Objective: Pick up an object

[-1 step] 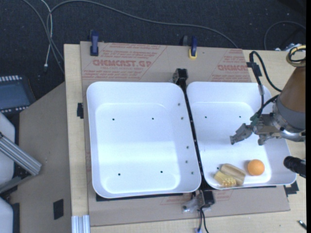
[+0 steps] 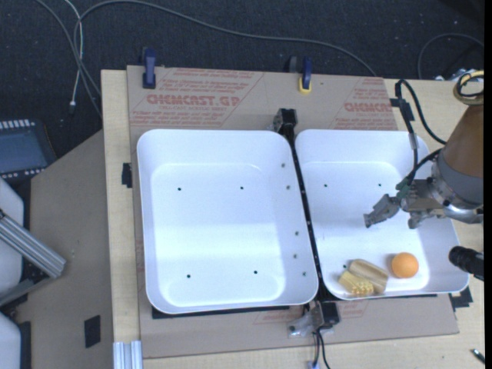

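The gripper (image 2: 398, 215) is seen above the right bin (image 2: 338, 154), fingers spread apart and nothing held between them. An orange ball (image 2: 404, 265) is found just below it near the bin's front edge, with a tan block (image 2: 369, 270) and a yellow corn cob (image 2: 356, 284) lying beside it to the left.

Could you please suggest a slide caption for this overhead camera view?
KUKA gripper poised over the right bin, above an orange ball and a yellow corn-like toy.
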`<state>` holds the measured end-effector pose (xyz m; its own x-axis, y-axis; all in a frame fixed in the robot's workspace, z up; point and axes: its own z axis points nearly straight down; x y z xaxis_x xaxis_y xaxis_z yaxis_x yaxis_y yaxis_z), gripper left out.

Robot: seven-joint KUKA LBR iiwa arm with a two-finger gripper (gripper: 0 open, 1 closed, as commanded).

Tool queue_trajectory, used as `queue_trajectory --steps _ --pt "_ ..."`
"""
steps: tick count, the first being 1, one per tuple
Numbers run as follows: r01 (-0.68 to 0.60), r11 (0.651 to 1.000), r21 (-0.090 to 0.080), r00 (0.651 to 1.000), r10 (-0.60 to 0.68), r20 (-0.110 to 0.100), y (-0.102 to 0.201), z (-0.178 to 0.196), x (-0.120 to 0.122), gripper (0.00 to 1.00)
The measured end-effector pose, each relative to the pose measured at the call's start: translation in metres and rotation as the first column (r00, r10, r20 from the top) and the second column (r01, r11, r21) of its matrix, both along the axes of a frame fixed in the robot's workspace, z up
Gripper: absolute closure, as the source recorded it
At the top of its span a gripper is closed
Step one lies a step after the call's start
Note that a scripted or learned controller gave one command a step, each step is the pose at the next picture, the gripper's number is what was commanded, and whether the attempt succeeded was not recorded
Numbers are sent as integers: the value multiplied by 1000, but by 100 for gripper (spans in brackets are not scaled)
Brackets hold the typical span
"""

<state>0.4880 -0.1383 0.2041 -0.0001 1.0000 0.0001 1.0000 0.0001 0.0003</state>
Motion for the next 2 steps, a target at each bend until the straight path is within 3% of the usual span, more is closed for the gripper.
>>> queue_trajectory --steps 2 --pt "1 1000 1 1000 -1 -5 -2 -111 9 0"
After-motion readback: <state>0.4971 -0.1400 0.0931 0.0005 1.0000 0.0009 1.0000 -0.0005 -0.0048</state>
